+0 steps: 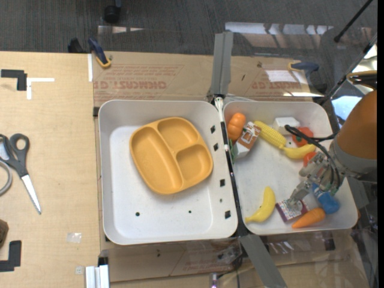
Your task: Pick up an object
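Note:
My gripper (302, 192) hangs low in the right bin (264, 173), near its right wall, reaching in under the grey wrist and orange band. Its tip is just above a small white and purple packet (290, 209). An orange carrot (309, 218) lies just right of the packet, and a blue toy (329, 203) sits beside the gripper. A yellow banana (262, 206) lies to the packet's left. Nothing shows as held.
At the back of the right bin lie an orange fruit (236, 123), a small carton (248, 137), a corn cob (270, 135), a second banana (298, 152) and a red piece (304, 133). The left bin (114, 179) holds an orange divided plate (171, 155). Scissors (21, 167) lie on the bench.

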You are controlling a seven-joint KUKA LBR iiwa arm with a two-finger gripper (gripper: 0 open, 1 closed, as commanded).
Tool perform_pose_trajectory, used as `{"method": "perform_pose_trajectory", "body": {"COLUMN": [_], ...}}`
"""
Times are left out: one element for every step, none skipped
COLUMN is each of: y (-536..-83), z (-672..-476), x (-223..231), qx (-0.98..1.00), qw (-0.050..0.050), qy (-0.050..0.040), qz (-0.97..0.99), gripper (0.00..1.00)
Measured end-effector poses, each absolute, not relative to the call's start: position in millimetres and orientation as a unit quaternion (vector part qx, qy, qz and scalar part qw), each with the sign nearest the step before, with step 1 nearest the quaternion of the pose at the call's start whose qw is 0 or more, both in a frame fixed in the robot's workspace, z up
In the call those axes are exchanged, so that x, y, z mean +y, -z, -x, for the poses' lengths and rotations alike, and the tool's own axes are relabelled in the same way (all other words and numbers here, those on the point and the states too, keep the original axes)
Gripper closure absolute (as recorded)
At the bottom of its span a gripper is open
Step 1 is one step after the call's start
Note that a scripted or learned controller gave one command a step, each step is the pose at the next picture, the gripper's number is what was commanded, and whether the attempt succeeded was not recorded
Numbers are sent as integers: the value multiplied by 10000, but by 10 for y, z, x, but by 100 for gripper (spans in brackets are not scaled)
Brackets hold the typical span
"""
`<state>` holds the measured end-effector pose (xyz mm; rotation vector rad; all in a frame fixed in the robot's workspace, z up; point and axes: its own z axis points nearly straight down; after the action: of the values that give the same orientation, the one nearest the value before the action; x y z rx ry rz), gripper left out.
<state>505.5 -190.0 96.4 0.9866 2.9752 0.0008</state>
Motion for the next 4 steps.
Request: {"method": "perform_pose_trajectory", "body": {"y": [-1146, -919, -1012, -2516], "z": [-5551, -4777, -4797, -4788], "x": [-1453, -1719, -1716, -1460], "qx": [8955, 8652, 8663, 7874], "qw": [13, 1, 22, 9], "qy": [2, 1, -4, 7], "qz": [-4451, -5015, -4995, -6165], "gripper": [0, 0, 100, 100]}}
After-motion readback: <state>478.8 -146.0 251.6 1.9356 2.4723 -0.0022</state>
